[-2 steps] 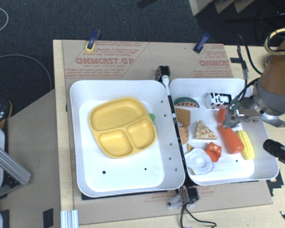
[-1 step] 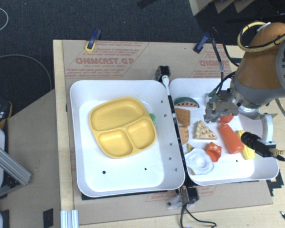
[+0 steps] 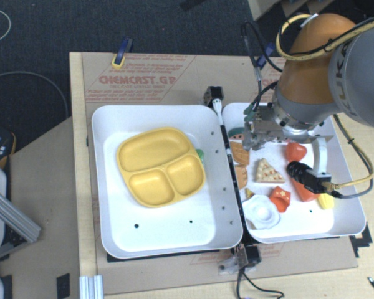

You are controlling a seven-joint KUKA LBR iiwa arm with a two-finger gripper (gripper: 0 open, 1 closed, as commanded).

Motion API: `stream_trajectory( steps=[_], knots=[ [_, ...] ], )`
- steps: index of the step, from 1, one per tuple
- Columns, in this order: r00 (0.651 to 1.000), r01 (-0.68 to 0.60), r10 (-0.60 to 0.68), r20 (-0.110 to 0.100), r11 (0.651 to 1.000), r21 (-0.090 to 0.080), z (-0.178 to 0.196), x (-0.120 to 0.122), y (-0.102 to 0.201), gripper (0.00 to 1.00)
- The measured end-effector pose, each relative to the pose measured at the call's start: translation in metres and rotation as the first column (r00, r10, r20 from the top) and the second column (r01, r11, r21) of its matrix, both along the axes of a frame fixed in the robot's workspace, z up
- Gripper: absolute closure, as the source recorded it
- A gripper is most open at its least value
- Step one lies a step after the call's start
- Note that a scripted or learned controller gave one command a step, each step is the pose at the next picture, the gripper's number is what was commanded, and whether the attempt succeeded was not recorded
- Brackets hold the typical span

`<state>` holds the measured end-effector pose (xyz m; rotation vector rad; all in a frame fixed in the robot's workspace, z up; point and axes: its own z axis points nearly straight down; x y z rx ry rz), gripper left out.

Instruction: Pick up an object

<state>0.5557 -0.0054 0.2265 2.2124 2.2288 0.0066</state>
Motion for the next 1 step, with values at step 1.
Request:
stream_trajectory(
  steps=[1],
  knots=[
    [1.000, 0.006, -0.006, -0.001, 1.000, -0.003, -0.0014, 0.0045, 0.0037, 1.00]
  ],
)
